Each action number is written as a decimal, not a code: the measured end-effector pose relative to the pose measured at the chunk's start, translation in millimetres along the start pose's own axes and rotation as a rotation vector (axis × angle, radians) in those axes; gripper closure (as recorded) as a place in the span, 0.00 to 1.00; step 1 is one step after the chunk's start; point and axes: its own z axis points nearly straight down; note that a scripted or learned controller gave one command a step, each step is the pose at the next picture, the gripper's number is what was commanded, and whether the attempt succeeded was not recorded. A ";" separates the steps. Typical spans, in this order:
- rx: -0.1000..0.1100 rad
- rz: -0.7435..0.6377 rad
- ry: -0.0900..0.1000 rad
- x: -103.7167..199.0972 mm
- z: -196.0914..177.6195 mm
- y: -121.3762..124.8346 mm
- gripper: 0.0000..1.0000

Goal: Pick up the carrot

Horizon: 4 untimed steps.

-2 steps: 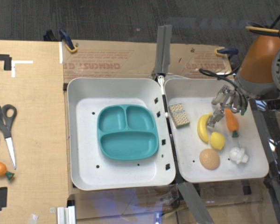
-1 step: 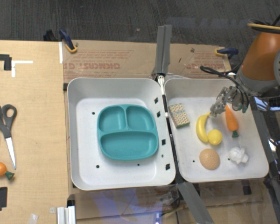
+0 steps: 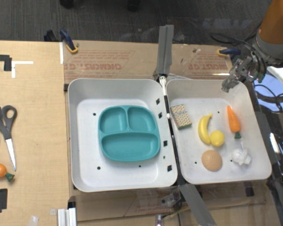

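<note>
Right now the carrot [image 3: 233, 120] lies in the right bin [image 3: 262, 173] near its right wall, long axis running near to far, green stem end toward the near side, tip pointing away. Gripper [image 3: 231, 83] hovers above the bin's far right corner, well apart from it; its state I cannot tell.

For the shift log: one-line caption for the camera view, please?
Gripper hovers over the right bin's far corner, carrot lying untouched below beside banana.
</note>
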 end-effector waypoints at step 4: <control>-0.006 -1.435 0.004 44.8 -134.3 -84.7 1.00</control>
